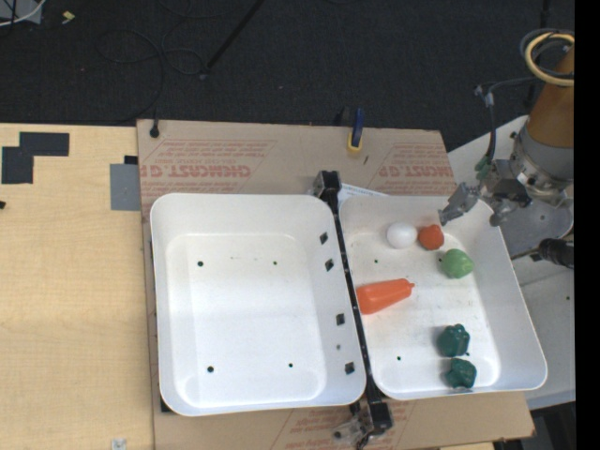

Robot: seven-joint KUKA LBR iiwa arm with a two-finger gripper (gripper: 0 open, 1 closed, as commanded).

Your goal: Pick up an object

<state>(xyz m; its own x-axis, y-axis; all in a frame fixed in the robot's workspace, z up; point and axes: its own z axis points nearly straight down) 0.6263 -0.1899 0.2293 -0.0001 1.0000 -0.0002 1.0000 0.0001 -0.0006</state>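
The right bin (514,298) holds several small items: a white ball (401,235), an orange-red ball (430,237) touching its right side, a light green lump (457,263), an orange carrot (382,294) lying near the divider, and two dark green pieces (453,340) (460,373) at the front right. My gripper (478,205) hangs over the bin's back right corner, up and to the right of the orange-red ball. It is open, with nothing between its fingers.
The left bin (169,251) sits beside the right one, joined by a black clip strip (339,279). Both rest on cardboard (244,157). A blue-yellow clamp (355,131) stands at the back edge. Cables trail by the arm at the right.
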